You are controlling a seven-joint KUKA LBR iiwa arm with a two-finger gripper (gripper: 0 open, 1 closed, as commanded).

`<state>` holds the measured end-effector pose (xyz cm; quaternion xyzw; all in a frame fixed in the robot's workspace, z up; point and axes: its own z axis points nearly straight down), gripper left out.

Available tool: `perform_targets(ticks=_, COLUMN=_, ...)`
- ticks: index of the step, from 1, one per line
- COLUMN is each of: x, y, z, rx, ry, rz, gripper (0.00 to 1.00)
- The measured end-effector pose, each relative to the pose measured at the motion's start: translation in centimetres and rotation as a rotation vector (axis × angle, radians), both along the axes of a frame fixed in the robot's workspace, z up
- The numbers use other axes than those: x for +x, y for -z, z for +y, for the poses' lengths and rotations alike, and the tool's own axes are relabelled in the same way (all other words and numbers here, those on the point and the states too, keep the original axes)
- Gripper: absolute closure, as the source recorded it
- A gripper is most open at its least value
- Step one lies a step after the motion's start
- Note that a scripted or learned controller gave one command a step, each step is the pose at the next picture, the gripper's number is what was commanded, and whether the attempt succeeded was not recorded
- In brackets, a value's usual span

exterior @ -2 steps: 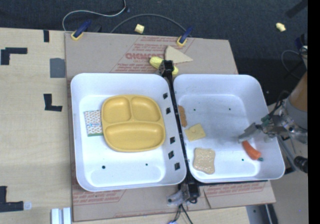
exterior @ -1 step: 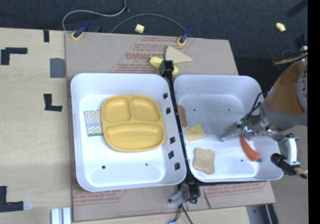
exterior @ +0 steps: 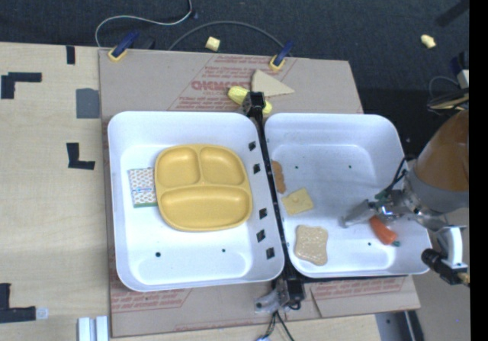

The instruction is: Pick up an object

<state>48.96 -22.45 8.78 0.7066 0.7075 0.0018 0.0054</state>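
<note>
Two white bins [exterior: 122, 179]: yellow divided plate [exterior: 203, 187] left, bread slice [exterior: 311, 244] right.

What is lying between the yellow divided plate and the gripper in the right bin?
In the camera view, a yellow cheese-like square lies between the plate and the gripper; the bins' dividing rim also crosses there.

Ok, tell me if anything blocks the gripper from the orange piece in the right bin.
Nothing visible does. The gripper sits low in the right bin, and the orange piece lies right beside it on bare white floor. The yellow slice and the toast lie further left, off that path.
</note>
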Motion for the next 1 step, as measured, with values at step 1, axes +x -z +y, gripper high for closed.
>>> perform_targets(ticks=1, x=0.06, y=-1.0, z=-0.14, rx=-0.003, ry=0.001, rz=0.0, gripper=1.0)
